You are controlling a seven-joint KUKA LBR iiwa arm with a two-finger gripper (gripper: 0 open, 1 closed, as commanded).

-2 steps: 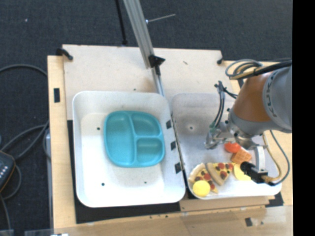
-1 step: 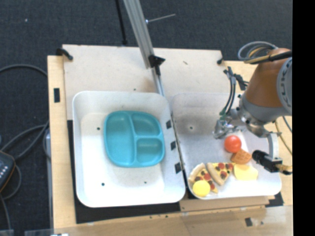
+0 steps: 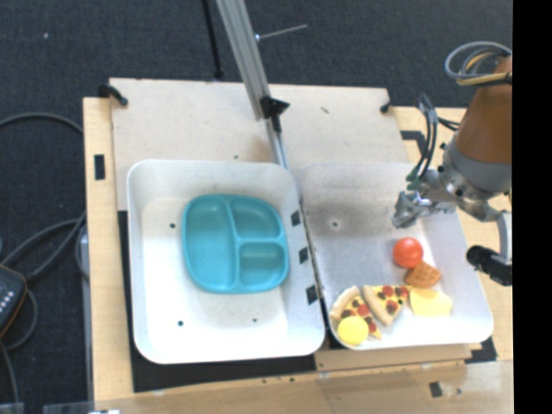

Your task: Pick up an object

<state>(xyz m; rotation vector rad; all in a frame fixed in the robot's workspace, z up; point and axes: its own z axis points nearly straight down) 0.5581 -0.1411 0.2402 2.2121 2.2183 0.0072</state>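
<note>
Fingers [image 3: 407,211] hang just above the tomato [image 3: 408,252], holding nothing.

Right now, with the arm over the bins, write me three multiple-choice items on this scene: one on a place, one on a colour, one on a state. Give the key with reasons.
1. Where does the tomato lie?
A. in the right bin
B. on the divided plate
C. on the bare bench

2. What colour is the divided plate in the left bin?
A. red
B. turquoise
C. black

3. How does the gripper stand to the toy food?
A. lifting the pizza slice
B. pressing on the yellow block
C. above the tomato in the view, apart from the food

Key: 1 A, the tomato sits on the right bin's floor. 2 B, the plate is plainly turquoise. 3 C, white bin floor shows between gripper and tomato.
</note>
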